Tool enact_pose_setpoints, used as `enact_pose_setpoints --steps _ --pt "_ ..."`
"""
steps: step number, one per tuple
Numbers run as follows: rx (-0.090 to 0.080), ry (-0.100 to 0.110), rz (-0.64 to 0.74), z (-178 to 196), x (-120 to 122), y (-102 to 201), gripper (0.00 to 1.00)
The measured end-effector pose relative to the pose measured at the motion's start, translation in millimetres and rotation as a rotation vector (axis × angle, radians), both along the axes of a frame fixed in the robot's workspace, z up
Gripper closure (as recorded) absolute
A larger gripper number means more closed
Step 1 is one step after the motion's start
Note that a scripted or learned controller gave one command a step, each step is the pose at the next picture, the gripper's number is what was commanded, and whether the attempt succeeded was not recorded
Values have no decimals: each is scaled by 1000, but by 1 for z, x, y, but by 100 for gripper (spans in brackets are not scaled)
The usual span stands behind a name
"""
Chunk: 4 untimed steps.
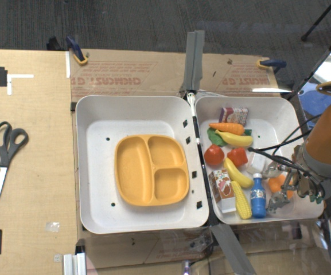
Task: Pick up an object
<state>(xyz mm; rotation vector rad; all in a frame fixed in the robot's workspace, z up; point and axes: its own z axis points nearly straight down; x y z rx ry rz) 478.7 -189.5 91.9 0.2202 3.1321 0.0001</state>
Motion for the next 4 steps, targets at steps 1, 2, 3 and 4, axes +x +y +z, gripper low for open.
enact_pose_setpoints --steps 1,2,3,4 --pt "0 1 -120 -1 0 24 0" --pt "0 1 -368 0 68 76 0" --pt "-1 67 -385 -3 123 64 0" --pt "-6 6 -439 0 162 79 0"
